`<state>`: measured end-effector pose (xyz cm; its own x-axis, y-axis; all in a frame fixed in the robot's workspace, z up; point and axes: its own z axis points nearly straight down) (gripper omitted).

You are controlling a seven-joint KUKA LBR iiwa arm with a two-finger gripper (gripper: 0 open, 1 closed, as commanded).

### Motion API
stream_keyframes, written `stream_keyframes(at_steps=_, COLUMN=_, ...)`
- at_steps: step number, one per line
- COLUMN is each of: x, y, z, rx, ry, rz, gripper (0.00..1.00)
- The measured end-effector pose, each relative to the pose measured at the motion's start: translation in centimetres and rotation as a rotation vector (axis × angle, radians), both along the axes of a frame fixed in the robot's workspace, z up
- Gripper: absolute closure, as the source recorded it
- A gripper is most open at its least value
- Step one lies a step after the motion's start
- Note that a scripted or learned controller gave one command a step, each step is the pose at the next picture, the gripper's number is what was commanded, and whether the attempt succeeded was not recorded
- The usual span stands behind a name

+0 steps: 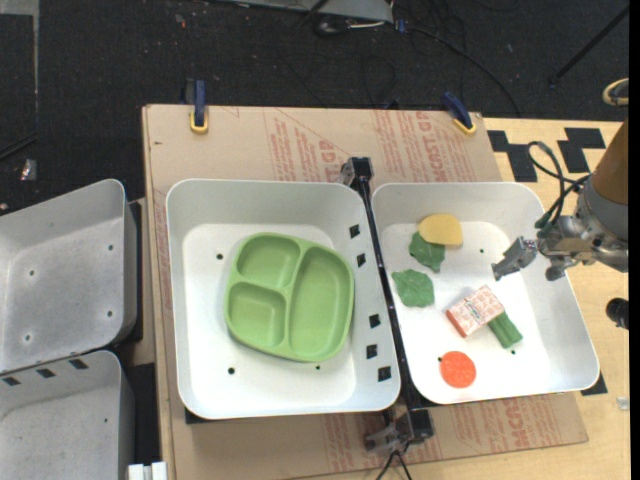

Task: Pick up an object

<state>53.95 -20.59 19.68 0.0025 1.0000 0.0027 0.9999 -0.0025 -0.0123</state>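
1. The bench (300, 138) is a brown board with red printed letters, and it lies over a dark floor.
2. Two clamps hold its far edge: a yellow and blue clamp (198, 108) at the left, another clamp (460, 114) at the right.
3. The left white bin (190, 268) and the right white bin (570, 338) stand on the board side by side, touching along the middle.
4. A black clip (358, 171) sits at the far end of their joint.

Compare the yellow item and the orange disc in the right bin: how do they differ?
The yellow item is pale yellow with a domed shape; the orange disc is round and flat. The yellow item lies at the bin's far side, touching a green piece; the orange disc lies alone near the front rim. Both are small and lie in the right bin.
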Motion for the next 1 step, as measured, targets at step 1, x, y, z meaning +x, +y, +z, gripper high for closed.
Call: stream_keyframes(at_steps=1, x=0.32, y=0.03, z=0.64, rx=-0.003, ry=-0.012, rz=0.003, gripper=0.0)
